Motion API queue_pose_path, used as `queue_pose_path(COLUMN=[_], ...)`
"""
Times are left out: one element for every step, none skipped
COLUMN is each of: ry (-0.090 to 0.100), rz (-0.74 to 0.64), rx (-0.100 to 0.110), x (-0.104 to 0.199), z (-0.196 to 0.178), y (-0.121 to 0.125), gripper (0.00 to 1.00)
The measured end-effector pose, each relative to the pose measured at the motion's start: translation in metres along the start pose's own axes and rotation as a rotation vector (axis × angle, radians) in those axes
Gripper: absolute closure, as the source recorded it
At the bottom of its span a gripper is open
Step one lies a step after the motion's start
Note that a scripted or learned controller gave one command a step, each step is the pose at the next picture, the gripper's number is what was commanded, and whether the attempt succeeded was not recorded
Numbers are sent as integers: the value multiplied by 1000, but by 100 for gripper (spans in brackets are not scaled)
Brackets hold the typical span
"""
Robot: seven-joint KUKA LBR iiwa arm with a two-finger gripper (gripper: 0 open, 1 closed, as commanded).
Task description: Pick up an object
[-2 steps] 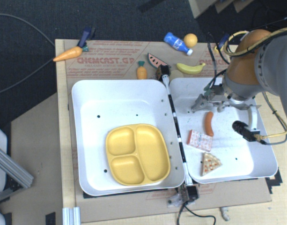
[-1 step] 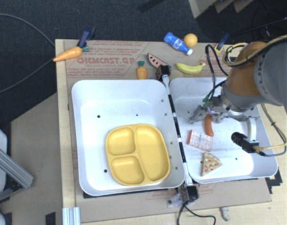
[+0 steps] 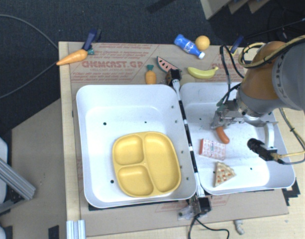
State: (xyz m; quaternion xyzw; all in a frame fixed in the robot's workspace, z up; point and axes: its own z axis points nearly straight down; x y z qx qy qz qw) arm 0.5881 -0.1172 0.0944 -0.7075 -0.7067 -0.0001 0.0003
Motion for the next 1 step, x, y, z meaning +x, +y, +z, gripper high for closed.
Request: queue_pose_path(ry=[2], rz=[-5], rx=[-3], x=[111], z=[-91], y=[6], gripper=[100])
